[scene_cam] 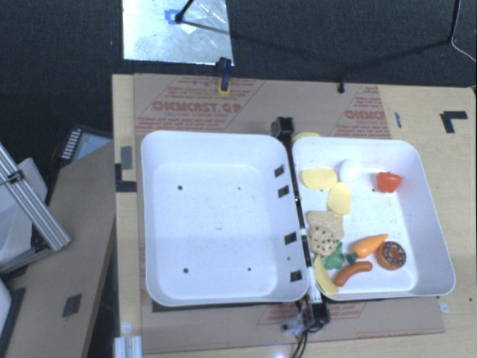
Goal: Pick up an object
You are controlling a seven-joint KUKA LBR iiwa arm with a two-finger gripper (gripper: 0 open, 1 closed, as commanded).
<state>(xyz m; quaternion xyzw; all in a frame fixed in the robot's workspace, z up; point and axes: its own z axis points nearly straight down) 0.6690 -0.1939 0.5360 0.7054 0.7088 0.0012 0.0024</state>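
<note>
The step in hand is selecting and approaching one object for a grasp; judged from the layout, no item has yet been lifted. The state of the hand cannot be told from this view. Proceeding left to right: the left shallow white plastic bin (pixel 160 200) offers no candidate, so the descent should be aimed at the right shallow white plastic bin (pixel 428 222), where all the objects lie. Along its left wall, a flat tan cracker with dark specks (pixel 323 232), a green leafy toy piece (pixel 335 259), a curved yellow banana-shaped toy (pixel 323 274) and a brown sausage-shaped toy (pixel 352 273) crowd together, some touching; a grasp here risks catching two items or striking the divider clips. The two pale yellow oval slices (pixel 328 187) lie flat and likely offer little purchase. Better targets, in this judgement, are the white egg-shaped ball (pixel 350 170), the orange carrot-shaped toy (pixel 368 245), the chocolate-frosted ring doughnut (pixel 390 255), or the small red tomato-like toy (pixel 387 181), which sits well apart at the upper right.
</note>
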